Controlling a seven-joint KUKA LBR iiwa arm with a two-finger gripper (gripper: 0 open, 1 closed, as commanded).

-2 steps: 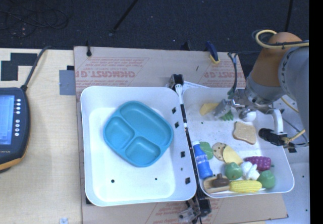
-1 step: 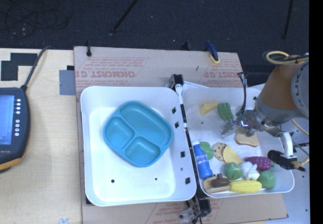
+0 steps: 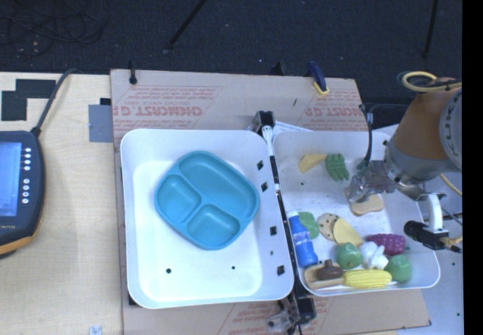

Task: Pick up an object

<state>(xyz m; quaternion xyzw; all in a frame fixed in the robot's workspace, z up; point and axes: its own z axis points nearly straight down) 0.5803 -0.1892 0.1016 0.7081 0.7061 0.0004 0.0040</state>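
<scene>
Tan bread-slice toy [image 3: 367, 206] in right white bin [image 3: 430, 277] under grey two-finger gripper [image 3: 362, 190], finger spread unreadable, one divided blue plastic plate [image 3: 207, 199] in left white bin [image 3: 143, 265], two bins.

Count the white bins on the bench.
2. The left bin holds a blue divided plate; the right bin holds the toy food, with the gripper over it.
</scene>
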